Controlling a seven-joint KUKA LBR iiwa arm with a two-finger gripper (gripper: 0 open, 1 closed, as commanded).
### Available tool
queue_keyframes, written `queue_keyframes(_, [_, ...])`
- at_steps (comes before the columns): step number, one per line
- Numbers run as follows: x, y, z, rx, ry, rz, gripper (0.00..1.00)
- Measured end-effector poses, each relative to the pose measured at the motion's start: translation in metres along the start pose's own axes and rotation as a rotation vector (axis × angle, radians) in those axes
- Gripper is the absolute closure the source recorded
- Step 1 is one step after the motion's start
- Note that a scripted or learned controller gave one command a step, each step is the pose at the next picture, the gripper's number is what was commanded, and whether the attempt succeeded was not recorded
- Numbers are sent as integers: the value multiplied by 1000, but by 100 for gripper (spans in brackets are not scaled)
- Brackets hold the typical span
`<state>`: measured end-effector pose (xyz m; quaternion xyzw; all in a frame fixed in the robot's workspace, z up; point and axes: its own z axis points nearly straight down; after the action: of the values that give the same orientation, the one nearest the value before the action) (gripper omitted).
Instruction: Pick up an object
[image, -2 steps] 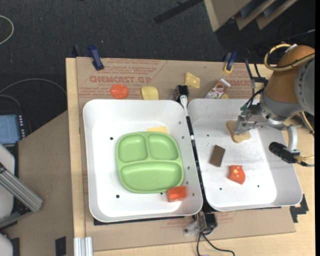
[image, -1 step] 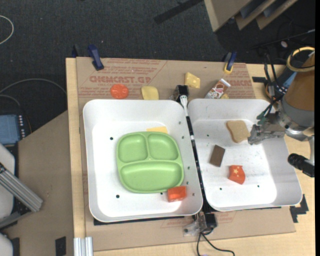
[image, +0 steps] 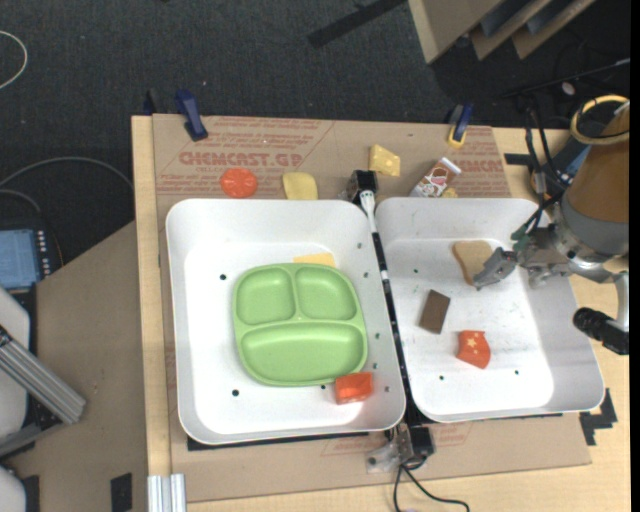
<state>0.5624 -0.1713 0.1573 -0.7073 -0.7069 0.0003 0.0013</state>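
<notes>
In the right bin (image: 560, 385) lie a tan bread-like piece (image: 468, 257), a brown block (image: 434, 311) and a red-orange piece (image: 474, 348). My gripper (image: 516, 271) hangs over the back right of this bin, open, with nothing between its fingers. Its left finger (image: 490, 269) touches or nearly touches the right edge of the tan piece. The left bin (image: 190, 330) holds a green divided plate (image: 298, 325), a yellow slab (image: 314, 260) behind the plate and an orange block (image: 352, 387) at its front corner.
Behind the bins on the cardboard lie an orange round thing (image: 239, 183), two yellow pieces (image: 299, 186) (image: 384, 160), a black object (image: 362, 184) and a small packet (image: 435, 180). Blue clamps (image: 190, 115) (image: 459, 124) grip the board's back edge. The arm (image: 600, 190) fills the right side.
</notes>
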Motion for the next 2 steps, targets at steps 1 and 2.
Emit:
queue_keyframes(1, [68, -44, 11, 5, 4, -6, 0])
queue_keyframes(2, [60, -62, 76, 1, 0, 0, 0])
